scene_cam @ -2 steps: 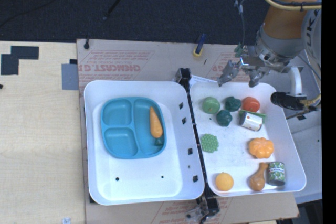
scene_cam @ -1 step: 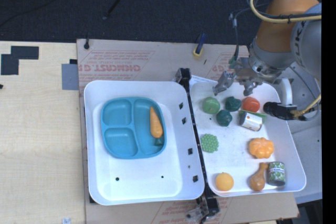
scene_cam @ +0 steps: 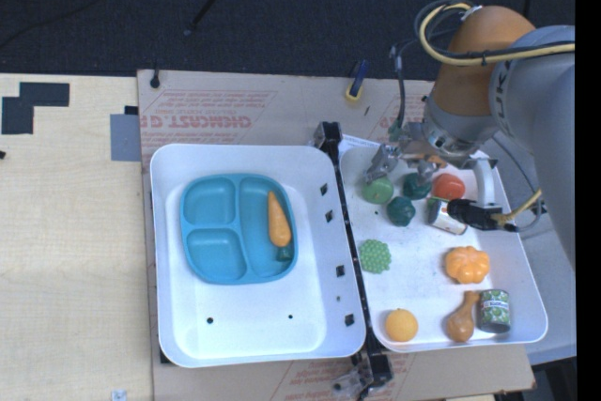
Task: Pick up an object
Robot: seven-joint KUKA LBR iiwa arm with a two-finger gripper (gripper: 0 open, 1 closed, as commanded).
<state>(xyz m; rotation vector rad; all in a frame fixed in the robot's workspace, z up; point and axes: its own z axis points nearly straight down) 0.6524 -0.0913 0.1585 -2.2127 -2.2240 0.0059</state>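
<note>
My gripper is over the far end of the right bin. Its fingers stand apart, open, and nothing shows between them. Just below the fingertips lie a round green fruit and a darker green piece. A red tomato sits to their right, partly under the wrist. Nearer the camera in the same bin are a bumpy green ball, an orange pumpkin, an orange fruit, a brown gourd shape and a small can.
The left bin holds a blue divided plate with a carrot in its right compartment. A black divider runs between the bins. The arm covers the right bin's far right corner.
</note>
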